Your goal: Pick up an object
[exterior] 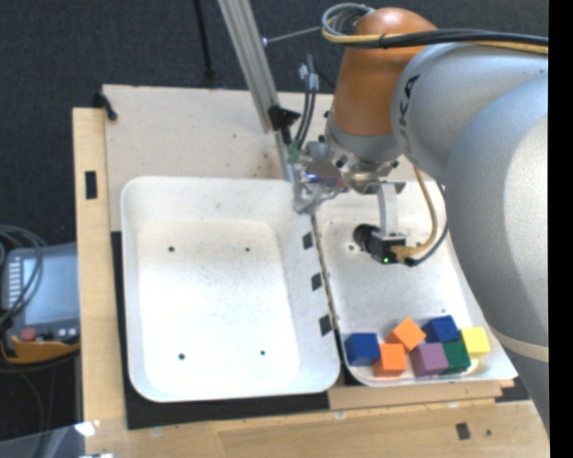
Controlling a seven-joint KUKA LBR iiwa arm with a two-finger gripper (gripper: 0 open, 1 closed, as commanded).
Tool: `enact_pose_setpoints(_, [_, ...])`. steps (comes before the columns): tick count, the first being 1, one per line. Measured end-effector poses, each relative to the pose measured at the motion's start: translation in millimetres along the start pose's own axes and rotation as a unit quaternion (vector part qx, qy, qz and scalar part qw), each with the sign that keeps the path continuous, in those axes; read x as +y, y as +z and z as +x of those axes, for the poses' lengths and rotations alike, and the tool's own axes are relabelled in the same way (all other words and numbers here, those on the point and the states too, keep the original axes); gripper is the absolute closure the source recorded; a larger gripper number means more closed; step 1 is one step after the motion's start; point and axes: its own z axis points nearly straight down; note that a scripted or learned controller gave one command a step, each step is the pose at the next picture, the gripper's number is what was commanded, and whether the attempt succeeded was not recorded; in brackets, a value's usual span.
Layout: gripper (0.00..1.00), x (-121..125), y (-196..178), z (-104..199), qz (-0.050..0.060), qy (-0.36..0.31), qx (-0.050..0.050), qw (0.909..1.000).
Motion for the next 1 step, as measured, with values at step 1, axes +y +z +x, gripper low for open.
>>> enact_pose_setpoints(1, [1.0,8.1,-8.5,59.3,0.0,-0.001,0.001,1.0])
